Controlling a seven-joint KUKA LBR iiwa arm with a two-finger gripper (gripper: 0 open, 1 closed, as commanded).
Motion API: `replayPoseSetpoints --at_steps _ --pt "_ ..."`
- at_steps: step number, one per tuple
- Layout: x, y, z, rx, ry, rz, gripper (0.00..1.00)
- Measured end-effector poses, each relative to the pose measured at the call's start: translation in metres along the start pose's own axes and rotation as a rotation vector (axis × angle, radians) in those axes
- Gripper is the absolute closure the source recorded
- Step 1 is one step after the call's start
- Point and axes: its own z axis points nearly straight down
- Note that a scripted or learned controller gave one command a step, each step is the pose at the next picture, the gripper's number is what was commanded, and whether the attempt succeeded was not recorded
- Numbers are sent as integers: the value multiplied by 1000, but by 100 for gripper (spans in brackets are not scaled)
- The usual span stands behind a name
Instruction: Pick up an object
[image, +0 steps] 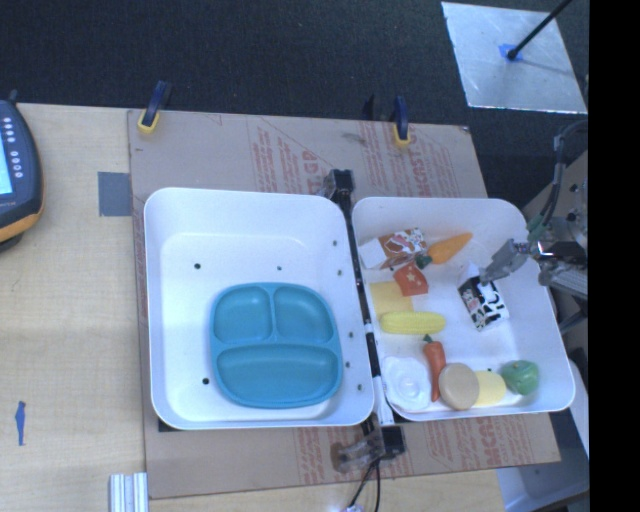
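The small black-and-white printed carton (483, 302) lies in the right-hand white bin (540, 345), just below the gripper (497, 265), whose jaw state I cannot tell. It looks light, stiff and slick-sided; pinch across its narrow width.

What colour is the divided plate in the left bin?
Light blue. The divided plate shows plainly in the camera view.

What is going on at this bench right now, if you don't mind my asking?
A robot arm reaches in from the right, its tool low over the right bin, just above a small black-and-white carton. That bin holds toy food: a carrot, a corn cob and a green pepper, among other pieces. Nothing looks lifted yet. The left bin holds a blue divided plate.
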Motion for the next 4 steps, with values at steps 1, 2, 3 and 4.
replayPoseSetpoints --at_steps 1,2,3,4 --pt "46 -27 114 14 6 -2 0" --pt "47 -49 175 7 2 1 0" --pt "46 -48 161 3 1 -1 100" --pt "122 -17 66 -11 3 -8 100"
